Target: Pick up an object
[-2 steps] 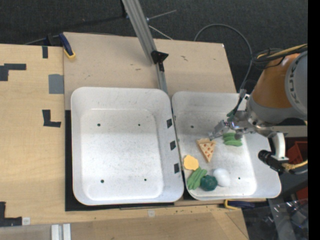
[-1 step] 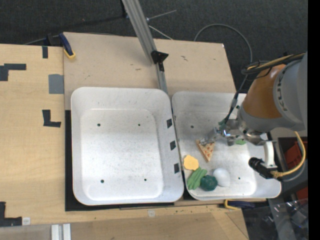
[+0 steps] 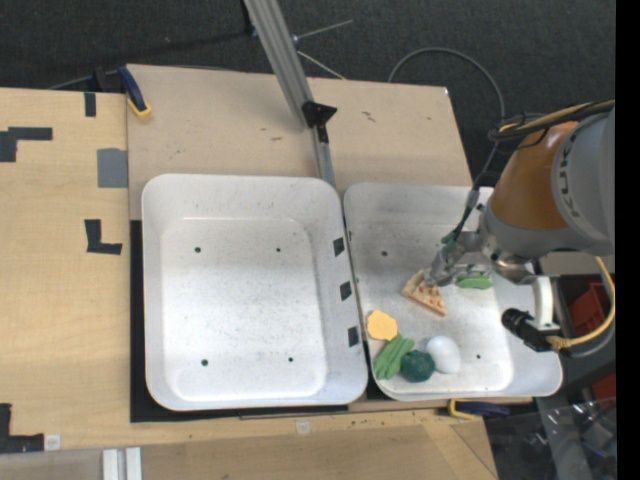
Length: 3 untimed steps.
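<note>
Right bin [image 3: 400, 218]: white, finely dark-speckled. Within it: tan pizza-slice toy [image 3: 425, 295] with red dots; yellow-orange piece [image 3: 381, 325]; light-green pod [image 3: 392, 356]; dark-green ball [image 3: 418, 367]; white egg [image 3: 443, 353]. Arm [image 3: 545, 193] beside it: grey, orange band.

One fixed camera above the surface [image 3: 60, 268], looking down at a slant, far enough to take in both bins, left bin [image 3: 240, 193] mid-frame, right bin [image 3: 400, 203] beside it, arm [image 3: 550, 193] entering from the right

Robotics lab, plywood bench [image 3: 250, 128], two white bins [image 3: 150, 268], loose cables [image 3: 440, 63]
</note>
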{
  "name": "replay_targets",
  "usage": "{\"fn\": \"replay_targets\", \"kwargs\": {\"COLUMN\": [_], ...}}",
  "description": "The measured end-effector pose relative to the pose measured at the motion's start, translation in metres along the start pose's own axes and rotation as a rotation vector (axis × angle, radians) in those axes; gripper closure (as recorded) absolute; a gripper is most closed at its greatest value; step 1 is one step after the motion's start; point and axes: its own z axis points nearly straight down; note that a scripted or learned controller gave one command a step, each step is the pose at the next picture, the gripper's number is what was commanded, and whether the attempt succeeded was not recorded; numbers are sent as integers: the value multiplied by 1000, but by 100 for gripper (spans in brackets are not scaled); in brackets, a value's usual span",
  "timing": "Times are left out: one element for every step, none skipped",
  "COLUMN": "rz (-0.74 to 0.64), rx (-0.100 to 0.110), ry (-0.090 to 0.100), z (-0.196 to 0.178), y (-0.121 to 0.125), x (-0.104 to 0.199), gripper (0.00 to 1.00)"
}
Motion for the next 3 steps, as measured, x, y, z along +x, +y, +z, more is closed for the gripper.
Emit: {"fn": "replay_targets", "kwargs": {"rz": [1, 0, 0], "rx": [1, 1, 2], "ry": [-2, -1, -1], "z": [-62, -124, -173], "y": [4, 4, 5], "x": [-4, 2, 2], "gripper": [100, 100, 100]}}
